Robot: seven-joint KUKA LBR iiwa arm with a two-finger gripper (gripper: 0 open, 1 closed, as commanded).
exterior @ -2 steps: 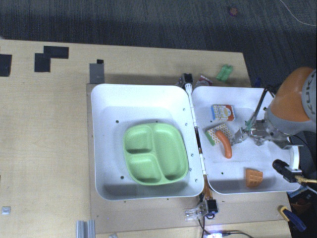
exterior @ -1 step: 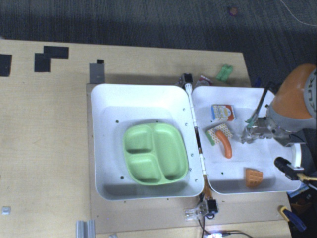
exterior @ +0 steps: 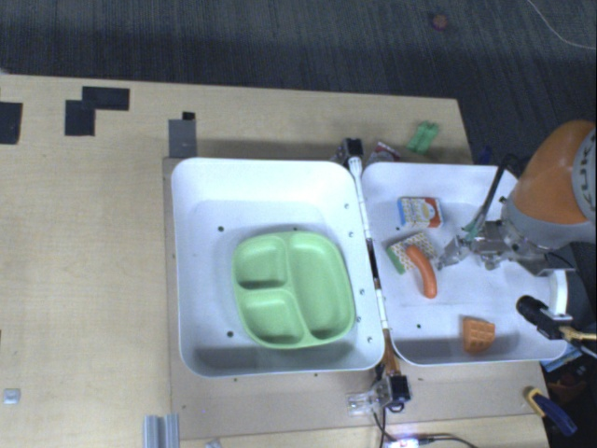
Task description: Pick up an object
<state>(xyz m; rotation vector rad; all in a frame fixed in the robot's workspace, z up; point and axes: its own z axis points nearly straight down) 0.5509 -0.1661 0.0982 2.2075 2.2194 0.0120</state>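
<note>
The toy sausage (exterior: 423,272) lies in the right bin (exterior: 532,355), just beside the gripper (exterior: 457,250), and it looks light and smooth, so grab its middle.

place: robotics lab | cues: wooden bench (exterior: 84,278), twin white bins (exterior: 191,250), loose cables (exterior: 536,12)

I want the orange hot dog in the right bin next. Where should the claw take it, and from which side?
Grip the hot dog across its middle, coming straight down from above. It lies flat and slanted on the right bin's floor, so the fingers should close across its narrow width. Its upper end lies against a small packet; mid-length looks freer. The claw is just to its right.
</note>
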